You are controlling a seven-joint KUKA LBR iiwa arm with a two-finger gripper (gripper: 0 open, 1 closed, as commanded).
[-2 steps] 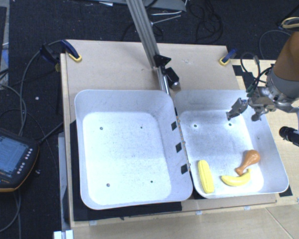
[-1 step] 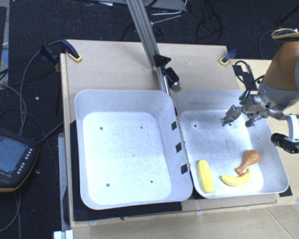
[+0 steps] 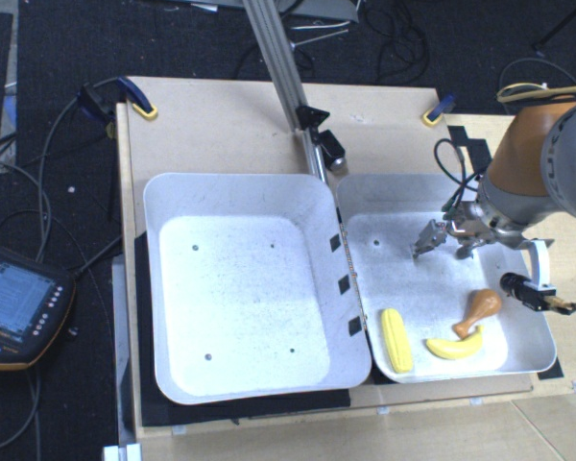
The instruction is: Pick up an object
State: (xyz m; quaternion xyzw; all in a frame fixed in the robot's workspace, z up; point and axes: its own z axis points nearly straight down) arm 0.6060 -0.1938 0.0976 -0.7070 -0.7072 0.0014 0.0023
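**End effector low over right bin, nothing in its grasp**

Far left, off the counter: black handheld control pendant with a lit screen (image 3: 14, 305), lying on dark floor among cables; next, pale wooden counter (image 3: 221, 123) with yellow corner clamps at its back edge; on it, left shallow white plastic bin (image 3: 163, 209), speckled inside; slanting down from the top, grey aluminium camera mast (image 3: 278, 56), ending between the two bins; beside the first and touching along the shared edge, right shallow white plastic bin (image 3: 365, 200).

Inside the right bin, near its front: yellow corn cob toy (image 3: 396, 340), lying lengthwise close to the left wall; just right of it, curved yellow banana toy (image 3: 454, 348); touching the banana's upper end, brown drumstick-shaped toy (image 3: 478, 309); all three resting on the bin floor.

Above those, at mid-bin: metal two-finger end effector (image 3: 430, 240), fingers parted and pointing left and down, nothing between them, well apart from the toys; behind it, grey arm with orange band (image 3: 518, 157), reaching in from the right.
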